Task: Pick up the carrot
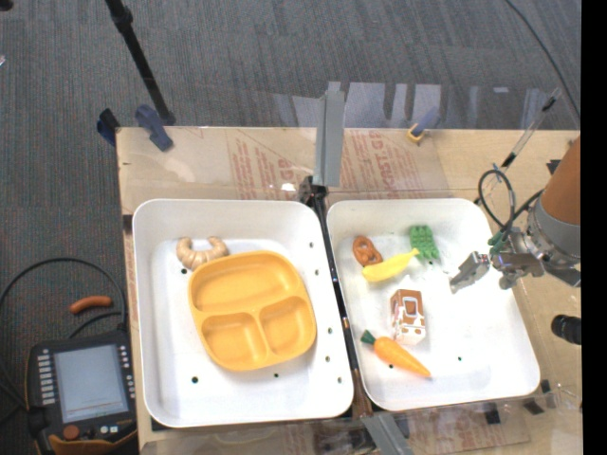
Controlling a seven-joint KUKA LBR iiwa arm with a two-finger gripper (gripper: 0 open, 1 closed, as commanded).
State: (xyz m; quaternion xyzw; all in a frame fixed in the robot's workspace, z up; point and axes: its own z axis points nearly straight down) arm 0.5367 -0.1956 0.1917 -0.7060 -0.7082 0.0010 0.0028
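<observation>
2 shallow white bins are sitting side by side on the counter [190, 164], and the carrot [398, 353] is lying in the right bin [517, 349], near its front left corner, with the green top pointing toward the divider and the orange tip pointing toward the bin's middle. A small white and brown toy block [408, 316] is resting just beside the carrot, on its far side, while a banana [389, 267], a brown pretzel-like piece [367, 250] and a green toy [424, 243] are lying farther back in the same bin. The left bin [156, 254] is holding a yellow divided plate [251, 309] with a tan piece [202, 249] at its back edge. The gripper [474, 271] is hovering over the right side of the right bin, well apart from the carrot, and its jaws are looking spread, with nothing between them. Judging from this layout, the risks are lying in the approach: the carrot is sitting at a slant, so jaws that are closing along its length instead of across it are likely to slip off the tapered end. The toy block is crowding 1 side, so a descent that is drifting toward it could be nudging the block or pinching it instead. The nearby bin wall is also limiting room for a low sweep from the front.
</observation>
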